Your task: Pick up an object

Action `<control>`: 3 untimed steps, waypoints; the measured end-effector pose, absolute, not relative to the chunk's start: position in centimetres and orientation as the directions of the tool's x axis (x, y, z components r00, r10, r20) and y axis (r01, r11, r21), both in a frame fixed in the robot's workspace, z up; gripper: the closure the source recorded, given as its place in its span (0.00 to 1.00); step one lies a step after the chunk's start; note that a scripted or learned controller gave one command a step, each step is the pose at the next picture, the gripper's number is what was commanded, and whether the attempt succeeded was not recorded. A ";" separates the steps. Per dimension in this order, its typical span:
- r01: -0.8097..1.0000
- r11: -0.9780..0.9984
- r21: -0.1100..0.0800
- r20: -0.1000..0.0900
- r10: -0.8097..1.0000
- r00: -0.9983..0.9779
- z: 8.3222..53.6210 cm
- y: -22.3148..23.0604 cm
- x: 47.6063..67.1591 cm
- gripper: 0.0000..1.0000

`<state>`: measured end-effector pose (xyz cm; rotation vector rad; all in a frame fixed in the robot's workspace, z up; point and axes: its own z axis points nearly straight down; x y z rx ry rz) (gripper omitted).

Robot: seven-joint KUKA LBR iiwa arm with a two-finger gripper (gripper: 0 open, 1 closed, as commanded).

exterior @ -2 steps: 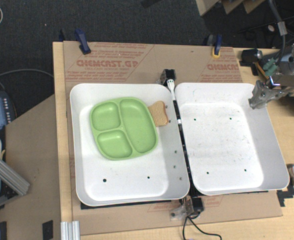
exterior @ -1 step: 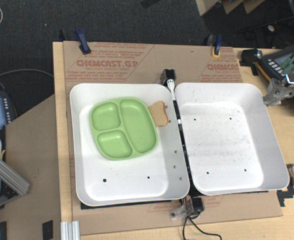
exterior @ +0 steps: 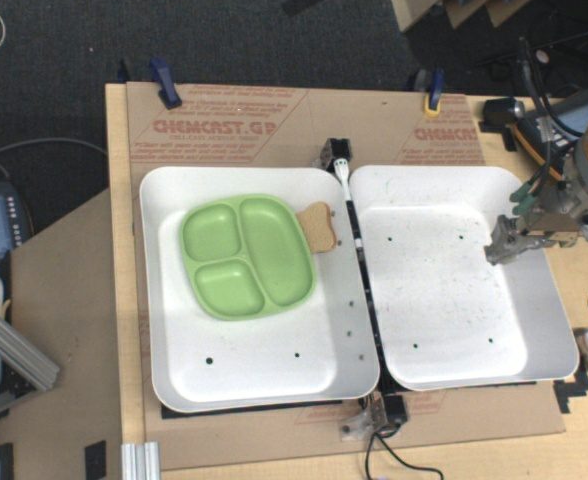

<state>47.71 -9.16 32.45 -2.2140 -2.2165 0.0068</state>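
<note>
Left bin (exterior: 174, 358): green plate (exterior: 246, 256), tan piece (exterior: 319, 228) beside.

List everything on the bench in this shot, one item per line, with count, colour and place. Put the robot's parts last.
bins: two, white, side by side on the board
divided plate: one, light green, three compartments, in the left bin toward its back
brown piece: one, tan, flat, in the left bin, touching the plate's right edge
board: one, brown with red printing, under both bins
clamps: two, blue, one near each back corner of the board
arm: one, grey, coming in from the right
gripper: one, grey, over the right side of the right bin
</note>
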 end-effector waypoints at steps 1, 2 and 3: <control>1.000 -0.001 0.013 -0.004 1.000 0.001 41.7 -11.9 50.2 1.00; 1.000 0.002 -0.007 0.002 1.000 -0.002 34.8 -8.8 47.8 1.00; 1.000 0.000 0.011 -0.003 1.000 0.000 41.8 -10.5 50.1 1.00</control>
